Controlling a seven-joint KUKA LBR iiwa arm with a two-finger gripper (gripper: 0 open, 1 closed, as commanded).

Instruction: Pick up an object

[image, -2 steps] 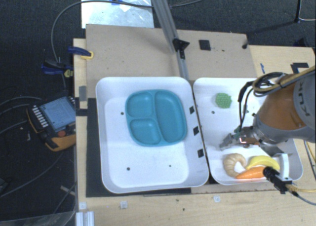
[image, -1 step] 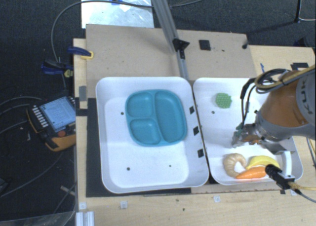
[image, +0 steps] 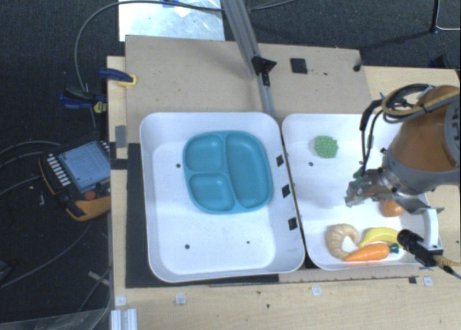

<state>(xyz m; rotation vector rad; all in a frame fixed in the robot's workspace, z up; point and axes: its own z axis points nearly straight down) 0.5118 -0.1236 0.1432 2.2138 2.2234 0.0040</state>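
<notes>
Camera view shows you the gripper (image: 364,193) low in the right bin (image: 310,246); whether its fingers are open you cannot tell. Nearby, the carrot (image: 367,253) lies left-right, its green end pointing right, touching the banana (image: 380,235).

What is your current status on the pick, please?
Gripper low over right bin, grip state unclear. Orange item beside it. Carrot, banana nearby.
</notes>
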